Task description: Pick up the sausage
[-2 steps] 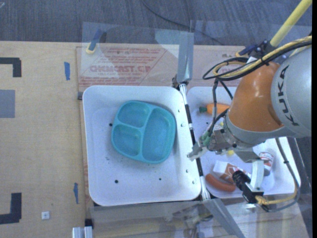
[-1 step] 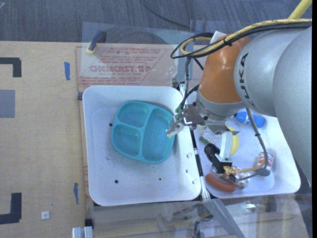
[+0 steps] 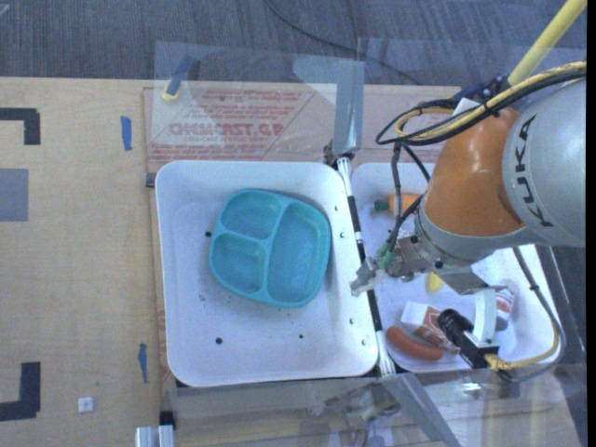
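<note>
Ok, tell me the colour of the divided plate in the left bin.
The plate is turquoise blue, plain, clearest in the camera view.

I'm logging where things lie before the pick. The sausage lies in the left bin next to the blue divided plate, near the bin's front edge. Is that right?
Not quite. The camera view shows the sausage in the right bin, near its front edge, not in the left bin. The blue divided plate lies in the left bin, apart from the sausage.

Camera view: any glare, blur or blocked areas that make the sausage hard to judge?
Camera view: lighting even, focus fair; clear panels add faint glare along the bottom edge; the arm covers much of the right bin; the sausage stays visible, partly crossed by a black part.
</note>
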You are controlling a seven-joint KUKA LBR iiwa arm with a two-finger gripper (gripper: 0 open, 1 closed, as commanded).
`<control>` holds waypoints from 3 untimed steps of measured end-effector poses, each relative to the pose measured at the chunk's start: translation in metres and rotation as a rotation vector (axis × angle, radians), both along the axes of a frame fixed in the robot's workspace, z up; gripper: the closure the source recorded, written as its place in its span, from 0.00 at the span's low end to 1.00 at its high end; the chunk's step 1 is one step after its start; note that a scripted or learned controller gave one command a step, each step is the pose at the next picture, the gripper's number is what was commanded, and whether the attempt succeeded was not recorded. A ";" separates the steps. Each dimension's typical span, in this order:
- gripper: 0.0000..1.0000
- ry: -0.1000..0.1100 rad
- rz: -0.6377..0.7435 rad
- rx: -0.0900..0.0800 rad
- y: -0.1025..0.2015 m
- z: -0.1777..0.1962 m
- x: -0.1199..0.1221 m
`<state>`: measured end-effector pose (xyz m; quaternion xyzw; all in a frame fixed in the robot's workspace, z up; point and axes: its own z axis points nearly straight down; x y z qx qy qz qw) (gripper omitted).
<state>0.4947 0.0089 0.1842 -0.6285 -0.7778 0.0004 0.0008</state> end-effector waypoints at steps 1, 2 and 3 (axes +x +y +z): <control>0.00 -0.002 -0.061 -0.001 -0.005 0.123 0.019; 0.00 0.000 -0.174 -0.001 -0.034 0.076 0.024; 0.00 -0.001 -0.047 0.000 -0.017 0.000 -0.016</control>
